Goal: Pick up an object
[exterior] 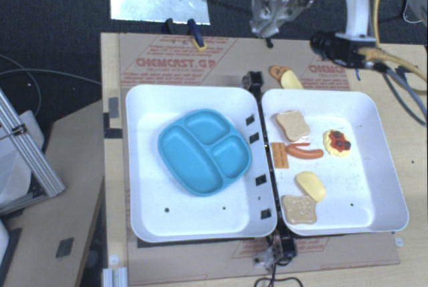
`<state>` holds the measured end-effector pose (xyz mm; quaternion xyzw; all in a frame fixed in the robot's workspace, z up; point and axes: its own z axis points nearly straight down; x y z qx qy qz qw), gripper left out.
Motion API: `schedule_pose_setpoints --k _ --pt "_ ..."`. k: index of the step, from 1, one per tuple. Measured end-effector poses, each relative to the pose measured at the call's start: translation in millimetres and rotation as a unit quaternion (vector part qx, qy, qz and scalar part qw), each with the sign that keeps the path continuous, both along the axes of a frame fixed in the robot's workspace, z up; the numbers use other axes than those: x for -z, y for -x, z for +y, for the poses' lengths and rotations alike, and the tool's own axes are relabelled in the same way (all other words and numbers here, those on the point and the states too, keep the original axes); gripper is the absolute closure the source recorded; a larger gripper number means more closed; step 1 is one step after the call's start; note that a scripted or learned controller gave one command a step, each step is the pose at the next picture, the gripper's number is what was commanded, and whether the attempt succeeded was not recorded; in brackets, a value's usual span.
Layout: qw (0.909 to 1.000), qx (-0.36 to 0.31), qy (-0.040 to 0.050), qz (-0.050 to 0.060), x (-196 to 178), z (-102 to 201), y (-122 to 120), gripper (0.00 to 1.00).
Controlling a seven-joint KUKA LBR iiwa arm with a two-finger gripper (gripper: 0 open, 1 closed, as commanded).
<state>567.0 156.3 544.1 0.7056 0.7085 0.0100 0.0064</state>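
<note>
Six food pieces lie in the right bin (384, 145), all at about 6 o'clock from the gripper (265, 23).
Gripper hangs beyond the bins' far edge; its state I cannot tell. Nearest is the bread (293, 124); the sausage (304, 152) lies 3-to-9.

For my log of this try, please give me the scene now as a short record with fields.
left bin: blue divided plate
right bin: two bread slices, sausage, yellow piece, small pizza
on divider: bacon strip
behind the bins: two small food pieces
hand: high above the bench, behind the bins
picked up: nothing yet
</note>
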Motion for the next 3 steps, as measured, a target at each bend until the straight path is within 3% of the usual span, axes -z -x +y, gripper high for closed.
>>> schedule_pose_setpoints --k 1,2,3 --pt "0.9999 -0.003 0.0029 0.016 110.4 72.8 10.2 1.0" --pt "0.9998 -0.002 0.0043 0.018 210.1 78.9 84.4 1.0" --pt "1.0 -0.001 -0.0016 0.002 16.6 77.2 29.0 1.0"
